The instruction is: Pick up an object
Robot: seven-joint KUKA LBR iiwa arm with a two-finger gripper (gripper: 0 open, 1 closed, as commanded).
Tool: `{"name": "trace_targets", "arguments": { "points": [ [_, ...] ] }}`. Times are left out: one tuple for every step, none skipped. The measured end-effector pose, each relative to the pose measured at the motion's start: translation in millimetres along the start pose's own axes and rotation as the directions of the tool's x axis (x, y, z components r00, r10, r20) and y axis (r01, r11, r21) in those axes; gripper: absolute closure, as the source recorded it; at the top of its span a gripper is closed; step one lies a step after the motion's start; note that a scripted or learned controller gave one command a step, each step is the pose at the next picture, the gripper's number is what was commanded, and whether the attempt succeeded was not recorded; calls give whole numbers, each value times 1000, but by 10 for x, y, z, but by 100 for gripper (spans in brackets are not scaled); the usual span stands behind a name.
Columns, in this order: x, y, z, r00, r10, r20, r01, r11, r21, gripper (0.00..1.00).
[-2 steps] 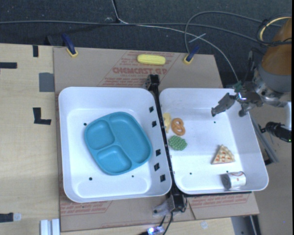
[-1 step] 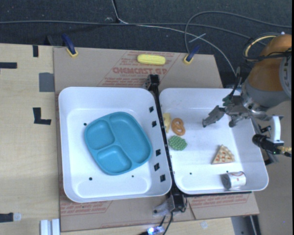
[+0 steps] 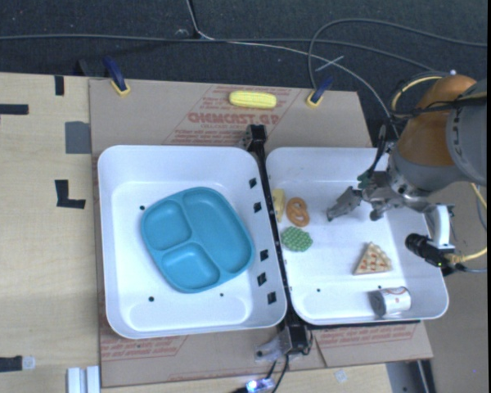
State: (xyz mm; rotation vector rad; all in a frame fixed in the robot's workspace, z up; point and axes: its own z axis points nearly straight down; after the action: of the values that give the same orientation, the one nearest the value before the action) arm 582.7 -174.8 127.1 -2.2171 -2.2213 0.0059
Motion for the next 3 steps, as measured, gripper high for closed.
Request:
{"name": "trace_targets", "arguments": {
  "points": [
    [5, 7, -125, 1000, -1, 0, 1, 1000, -3, 100],
    [60, -78, -643, 1000, 0, 0, -1, 1000, -7, 100],
    [61, -70, -1174, 1000, 0, 1, 0, 1000, -9, 100]
  ]
}}
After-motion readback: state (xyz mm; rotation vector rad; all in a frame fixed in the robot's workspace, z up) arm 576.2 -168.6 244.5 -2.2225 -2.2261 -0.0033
